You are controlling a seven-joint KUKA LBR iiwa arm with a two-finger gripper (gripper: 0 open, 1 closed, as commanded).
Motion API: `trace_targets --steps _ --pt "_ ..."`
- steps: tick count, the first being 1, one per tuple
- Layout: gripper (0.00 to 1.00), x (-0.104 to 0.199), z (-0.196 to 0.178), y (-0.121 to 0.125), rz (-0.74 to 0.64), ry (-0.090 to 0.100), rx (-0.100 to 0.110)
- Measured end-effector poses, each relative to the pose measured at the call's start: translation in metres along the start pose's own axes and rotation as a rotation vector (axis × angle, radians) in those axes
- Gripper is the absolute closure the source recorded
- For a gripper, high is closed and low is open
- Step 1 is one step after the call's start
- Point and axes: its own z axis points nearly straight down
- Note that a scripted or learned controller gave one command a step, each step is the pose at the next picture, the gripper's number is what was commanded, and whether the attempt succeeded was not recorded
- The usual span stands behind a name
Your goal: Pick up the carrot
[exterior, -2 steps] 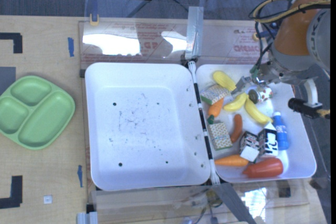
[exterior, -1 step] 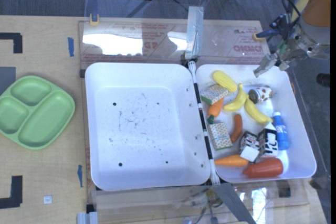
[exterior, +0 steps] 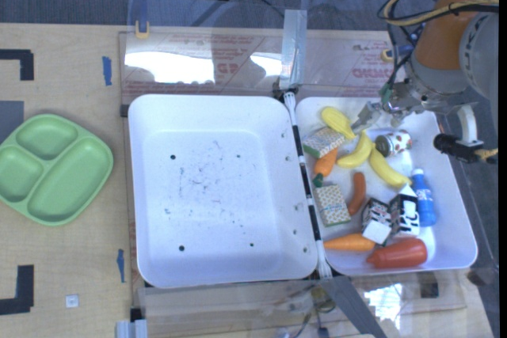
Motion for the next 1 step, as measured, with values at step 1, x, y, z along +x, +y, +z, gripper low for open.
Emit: trace_targets --steps 1 --pt "0.00 -0.0476 -0.0164 -0.0080 0.084 -0.003 -0.005"
